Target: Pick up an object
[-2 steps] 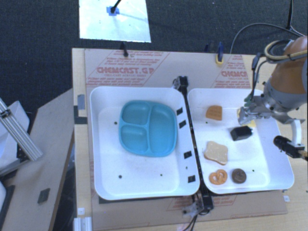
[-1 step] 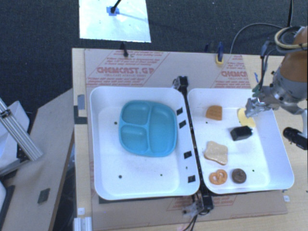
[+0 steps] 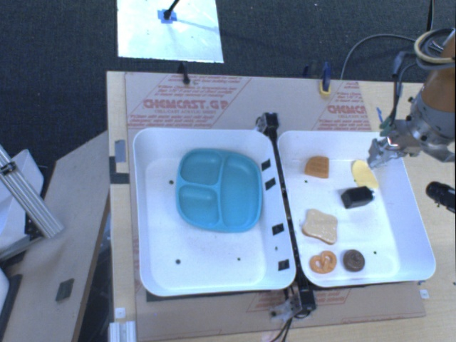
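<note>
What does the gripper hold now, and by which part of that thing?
Nothing shows between its fingers. The gripper hangs above the yellow piece in the right bin.

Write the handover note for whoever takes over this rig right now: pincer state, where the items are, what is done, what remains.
Pincer: above the right bin's far corner, near the yellow piece; nothing seen held.
Right bin: orange-brown piece, black block, toast slice, pretzel, brown round piece.
Left bin: blue divided plate.
Done: nothing picked yet.
Left: grasp and lift one object.
</note>
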You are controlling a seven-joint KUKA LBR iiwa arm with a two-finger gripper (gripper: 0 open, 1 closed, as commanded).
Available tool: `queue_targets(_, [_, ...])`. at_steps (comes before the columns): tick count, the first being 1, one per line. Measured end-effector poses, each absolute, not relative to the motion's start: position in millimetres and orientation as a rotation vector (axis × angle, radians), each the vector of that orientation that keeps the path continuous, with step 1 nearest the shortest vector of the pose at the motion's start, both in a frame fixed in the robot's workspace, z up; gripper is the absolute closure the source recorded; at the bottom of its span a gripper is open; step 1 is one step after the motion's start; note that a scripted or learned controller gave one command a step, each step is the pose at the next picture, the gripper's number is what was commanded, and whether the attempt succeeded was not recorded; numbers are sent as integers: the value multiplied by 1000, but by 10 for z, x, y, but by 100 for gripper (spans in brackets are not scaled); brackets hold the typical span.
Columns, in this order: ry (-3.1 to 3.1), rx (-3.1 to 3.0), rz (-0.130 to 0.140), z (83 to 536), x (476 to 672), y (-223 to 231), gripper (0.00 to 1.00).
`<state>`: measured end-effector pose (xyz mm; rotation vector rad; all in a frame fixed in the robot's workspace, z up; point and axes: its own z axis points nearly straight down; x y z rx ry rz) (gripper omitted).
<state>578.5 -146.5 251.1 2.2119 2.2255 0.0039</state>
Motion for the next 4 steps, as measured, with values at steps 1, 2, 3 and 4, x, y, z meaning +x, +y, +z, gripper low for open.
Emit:
queue_targets(1, [2232, 2209, 6, 2579, 5893, -921, 100])
queue_targets(2, [2232, 2208, 6, 2605, 6075, -393, 100])
queue_targets(3, [2232, 2209, 7, 2639, 6178, 151, 100])
queue_targets(4, [2233, 2210, 6, 2608, 6316, 721, 100])
